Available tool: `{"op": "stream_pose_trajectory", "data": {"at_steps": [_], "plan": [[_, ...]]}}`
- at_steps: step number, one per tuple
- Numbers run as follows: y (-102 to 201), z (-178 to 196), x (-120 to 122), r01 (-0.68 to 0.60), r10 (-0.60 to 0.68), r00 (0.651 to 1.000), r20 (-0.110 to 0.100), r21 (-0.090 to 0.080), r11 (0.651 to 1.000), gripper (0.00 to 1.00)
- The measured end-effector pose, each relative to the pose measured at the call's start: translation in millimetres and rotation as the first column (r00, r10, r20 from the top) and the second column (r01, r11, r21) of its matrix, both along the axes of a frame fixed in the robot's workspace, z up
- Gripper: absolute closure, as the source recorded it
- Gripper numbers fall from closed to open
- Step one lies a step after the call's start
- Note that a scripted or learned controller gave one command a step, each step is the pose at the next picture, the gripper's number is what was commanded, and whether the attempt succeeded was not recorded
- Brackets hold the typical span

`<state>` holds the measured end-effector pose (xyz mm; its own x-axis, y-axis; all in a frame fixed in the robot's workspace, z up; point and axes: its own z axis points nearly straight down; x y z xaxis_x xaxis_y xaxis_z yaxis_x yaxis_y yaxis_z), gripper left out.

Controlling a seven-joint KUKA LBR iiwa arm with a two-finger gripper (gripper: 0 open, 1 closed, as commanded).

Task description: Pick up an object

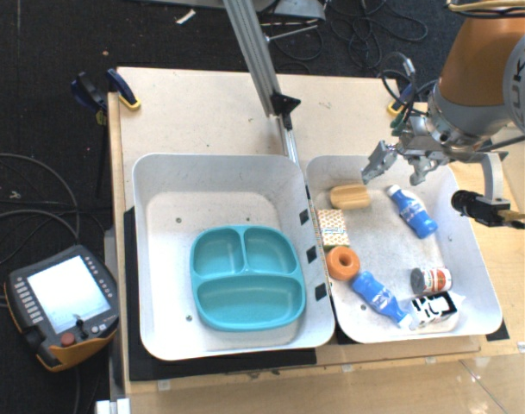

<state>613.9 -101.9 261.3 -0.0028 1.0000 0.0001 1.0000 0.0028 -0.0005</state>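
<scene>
Above the right bin's (478,257) far edge we see the gripper (398,167) with its fingers spread apart and nothing between them. Just below it lie a tan block (350,197) and a blue bottle (413,211). Nearer the camera we find a patterned card (332,228), an orange ring (342,263), a second blue bottle (378,296) and a small can (431,280). Over in the left bin (159,188) sits a teal divided tray (246,277).
</scene>
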Motion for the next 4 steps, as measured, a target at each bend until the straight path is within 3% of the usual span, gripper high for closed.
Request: {"op": "stream_pose_trajectory", "data": {"at_steps": [1, 2, 4], "plan": [[0.0, 0.1, 0.0, 0.001, -0.001, 1.000, 0.000, 0.000, 1.000, 0.00], [-2.2, -57.3, -10.2, 0.004, -0.004, 1.000, -0.006, 0.000, 1.000, 0.00], [-2.3, -155.6, 2.5, 0.002, -0.002, 1.000, 0.003, -0.001, 1.000, 0.00]]}}
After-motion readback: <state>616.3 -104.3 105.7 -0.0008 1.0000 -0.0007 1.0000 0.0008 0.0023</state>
